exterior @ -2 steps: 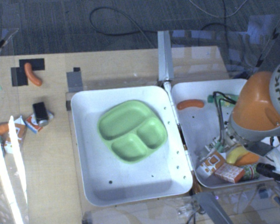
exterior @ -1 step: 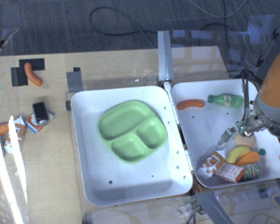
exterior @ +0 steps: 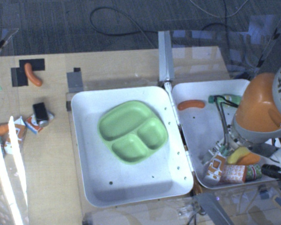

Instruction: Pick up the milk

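The right bin (exterior: pixel 197 128) was crowded along its front edge. A yellow banana (exterior: pixel 239 153) and an orange piece (exterior: pixel 251 159) lay just behind a reddish box (exterior: pixel 237 174) resting flat on its side. The arm (exterior: pixel 262 106) hung over that bin's right half and covered what lay beneath it. A sausage (exterior: pixel 191 104) lay near the back left corner, well apart from the rest. The milk carton (exterior: pixel 215 168) sat in the right bin's front left corner, close to the left wall and touching the reddish box on its other side. It looked tilted, with its long axis slanting from front left to back right, but which end was the top could not be told. Whether the jaws were apart or together could not be told. The left bin (exterior: pixel 90 154) carried a green divided plate (exterior: pixel 132 131).
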Tool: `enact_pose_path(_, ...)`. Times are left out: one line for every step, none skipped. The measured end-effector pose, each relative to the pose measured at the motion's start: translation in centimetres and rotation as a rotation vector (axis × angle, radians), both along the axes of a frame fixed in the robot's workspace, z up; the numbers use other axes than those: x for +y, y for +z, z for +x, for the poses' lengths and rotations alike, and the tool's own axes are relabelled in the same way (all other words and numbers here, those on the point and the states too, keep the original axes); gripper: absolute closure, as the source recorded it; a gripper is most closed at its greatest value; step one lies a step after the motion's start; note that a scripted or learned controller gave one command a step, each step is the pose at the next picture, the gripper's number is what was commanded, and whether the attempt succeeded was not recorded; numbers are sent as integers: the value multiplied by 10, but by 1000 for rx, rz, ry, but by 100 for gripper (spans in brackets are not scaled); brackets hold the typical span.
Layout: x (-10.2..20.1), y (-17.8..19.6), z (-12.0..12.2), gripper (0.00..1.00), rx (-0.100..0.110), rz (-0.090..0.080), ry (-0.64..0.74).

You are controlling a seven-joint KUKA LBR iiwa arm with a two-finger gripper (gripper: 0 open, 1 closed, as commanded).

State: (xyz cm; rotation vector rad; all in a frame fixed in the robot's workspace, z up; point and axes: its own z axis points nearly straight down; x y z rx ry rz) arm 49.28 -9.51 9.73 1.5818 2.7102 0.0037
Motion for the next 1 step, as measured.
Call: enact_pose_path(1,11,3,100,-7,0,3)
